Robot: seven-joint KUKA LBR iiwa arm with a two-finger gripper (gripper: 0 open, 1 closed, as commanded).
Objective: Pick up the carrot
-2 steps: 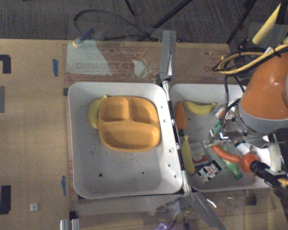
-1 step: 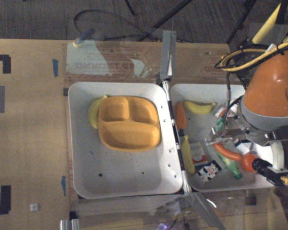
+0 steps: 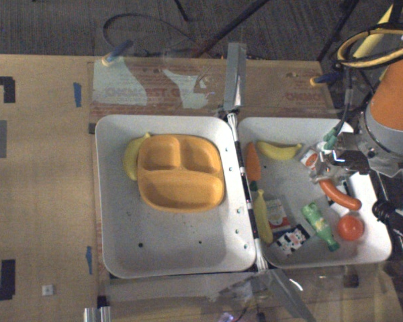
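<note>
The carrot (image 3: 253,161) is a slim orange piece lying lengthwise against the left wall of the right bin (image 3: 376,250), near its far end. My gripper (image 3: 324,168) hangs over the right half of that bin, well to the right of the carrot and apart from it. A yellow banana (image 3: 279,151) lies between the two, just right of the carrot's far tip. Directly below the gripper lies a red-orange sausage (image 3: 340,194).
The right bin also holds a yellow corn cob (image 3: 262,217), a green bottle (image 3: 320,225), a round orange fruit (image 3: 350,227), a small cow-print carton (image 3: 292,239) and a white packet (image 3: 276,213). In the left bin (image 3: 121,247) an orange divided plate (image 3: 181,171) covers part of a yellow fruit (image 3: 130,158).
</note>
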